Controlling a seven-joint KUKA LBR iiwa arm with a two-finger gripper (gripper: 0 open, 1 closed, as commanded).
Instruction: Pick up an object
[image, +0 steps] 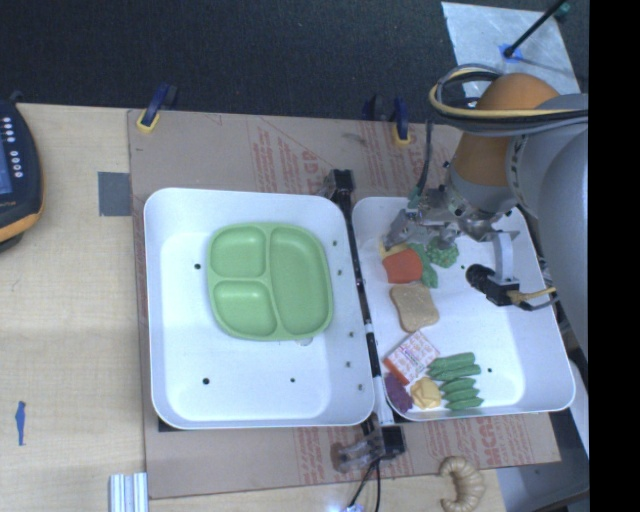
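Robot lab: clamped cardboard (300, 140), white bins (170, 300), teach pendant (15, 170).

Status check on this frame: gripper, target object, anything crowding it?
Gripper low at the right bin's far end, over the red piece. Nothing seen between fingers. Green leafy piece and tan slice crowd close.

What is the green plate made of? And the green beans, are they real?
The plate looks like smooth plastic: one even pale green, with moulded dividers and a soft sheen. The beans are probably plastic toy food: uniform bright green and a bit glossy. The view can't settle it.
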